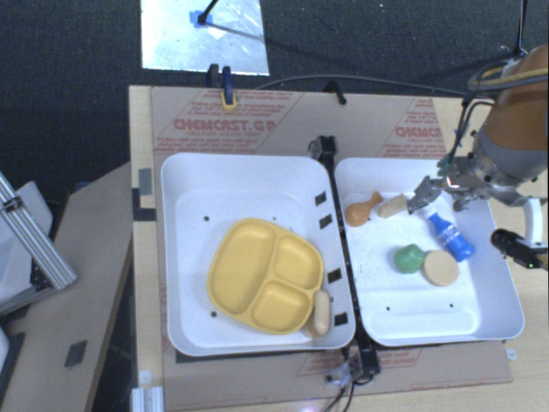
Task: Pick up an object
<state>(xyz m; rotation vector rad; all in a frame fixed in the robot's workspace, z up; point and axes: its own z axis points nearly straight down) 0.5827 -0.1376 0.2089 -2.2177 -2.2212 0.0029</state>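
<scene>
Two white bins (180, 230) sit side by side. Contents: one yellow divided tray (266, 275), one beige roll (321, 312), one orange wooden piece (363, 209), one blue bottle (450, 237), one green object (409, 257), one tan disc (441, 269).

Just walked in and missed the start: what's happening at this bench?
A grey and orange robot arm reaches in over the right bin, its tool low near a blue bottle. A green piece, a tan disc and an orange and tan piece lie nearby. The left bin holds a yellow tray.
</scene>
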